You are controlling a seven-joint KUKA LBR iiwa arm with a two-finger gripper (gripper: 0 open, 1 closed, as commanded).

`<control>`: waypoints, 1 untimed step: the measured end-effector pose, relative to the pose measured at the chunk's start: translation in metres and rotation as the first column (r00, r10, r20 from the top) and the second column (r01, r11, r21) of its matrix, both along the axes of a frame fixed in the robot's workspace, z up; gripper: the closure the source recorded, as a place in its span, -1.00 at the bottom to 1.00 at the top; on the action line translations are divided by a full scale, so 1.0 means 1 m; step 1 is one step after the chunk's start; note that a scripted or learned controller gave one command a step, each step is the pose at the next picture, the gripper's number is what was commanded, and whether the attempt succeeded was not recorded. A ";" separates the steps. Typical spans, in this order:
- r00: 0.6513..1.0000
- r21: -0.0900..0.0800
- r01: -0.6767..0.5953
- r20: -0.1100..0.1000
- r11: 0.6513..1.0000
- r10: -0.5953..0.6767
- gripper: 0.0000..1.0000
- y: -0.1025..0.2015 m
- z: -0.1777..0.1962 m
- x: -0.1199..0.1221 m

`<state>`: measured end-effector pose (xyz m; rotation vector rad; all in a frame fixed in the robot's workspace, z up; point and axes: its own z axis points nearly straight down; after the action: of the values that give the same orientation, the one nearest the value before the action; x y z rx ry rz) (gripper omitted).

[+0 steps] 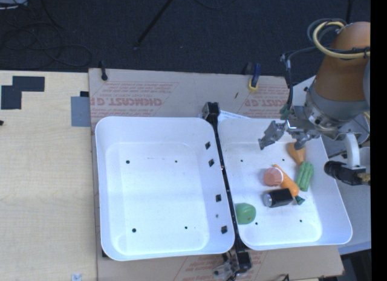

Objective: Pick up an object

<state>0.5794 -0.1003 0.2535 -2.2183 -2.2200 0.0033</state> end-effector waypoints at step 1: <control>1.000 -0.006 -0.003 0.019 1.000 0.003 -1.00 -0.031 0.125 0.068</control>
<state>0.6472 -0.1312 0.3788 -2.2276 -2.2357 -0.0114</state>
